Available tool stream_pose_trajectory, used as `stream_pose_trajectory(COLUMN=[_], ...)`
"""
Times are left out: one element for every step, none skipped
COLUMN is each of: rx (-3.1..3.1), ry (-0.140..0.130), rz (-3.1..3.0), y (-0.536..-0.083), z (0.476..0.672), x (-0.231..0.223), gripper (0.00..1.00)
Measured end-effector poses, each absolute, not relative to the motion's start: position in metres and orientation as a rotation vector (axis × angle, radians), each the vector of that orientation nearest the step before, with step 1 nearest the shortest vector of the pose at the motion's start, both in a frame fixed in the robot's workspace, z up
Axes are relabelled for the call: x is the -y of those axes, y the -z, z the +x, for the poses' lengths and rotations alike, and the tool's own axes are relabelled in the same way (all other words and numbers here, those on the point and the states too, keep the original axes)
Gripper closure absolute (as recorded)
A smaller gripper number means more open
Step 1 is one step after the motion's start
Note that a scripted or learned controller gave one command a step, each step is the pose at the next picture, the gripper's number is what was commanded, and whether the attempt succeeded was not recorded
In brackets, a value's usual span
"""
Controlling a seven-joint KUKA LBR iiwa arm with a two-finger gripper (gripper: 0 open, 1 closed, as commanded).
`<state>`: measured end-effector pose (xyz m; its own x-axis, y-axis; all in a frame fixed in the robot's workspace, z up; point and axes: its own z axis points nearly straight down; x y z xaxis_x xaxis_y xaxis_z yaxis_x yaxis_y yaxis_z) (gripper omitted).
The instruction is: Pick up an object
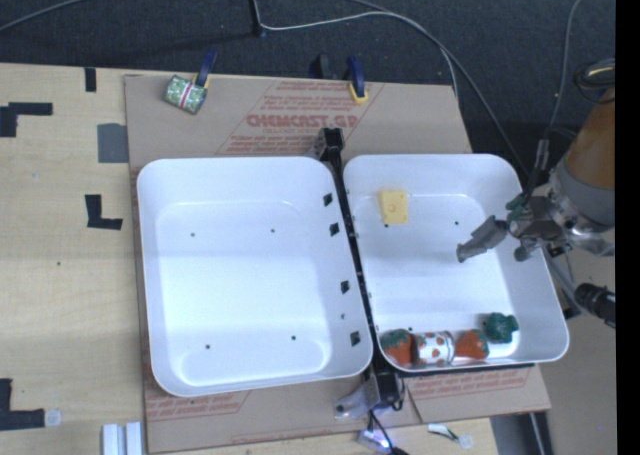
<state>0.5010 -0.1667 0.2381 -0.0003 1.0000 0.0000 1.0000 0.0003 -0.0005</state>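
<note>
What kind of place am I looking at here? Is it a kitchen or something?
Probably a robotics lab test bench, not a kitchen. Two white bins clamped on cardboard, small toy-like objects along one bin's near edge, and a robot arm's tool reaching in all suggest grasping trials.

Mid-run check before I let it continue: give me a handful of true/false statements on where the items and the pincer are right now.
1. The yellow block lies in the right bin. True.
2. A row of small items sits along the right bin's near edge. True.
3. The pincer is over the left bin. False: it is over the right bin, towards its right side.
4. The yellow block is between the pincer's fingers. False: the block lies apart from it, up and to the left.
5. A small green and white object sits on the cardboard outside the bins. True.
</note>
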Motion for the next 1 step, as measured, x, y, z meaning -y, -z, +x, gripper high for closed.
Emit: stream_pose_trajectory(rx=[2.217], ry=[-0.010], rz=[-2.211], y=[-0.0976], z=[0.5334], x=[0.1370], gripper=[0.00])
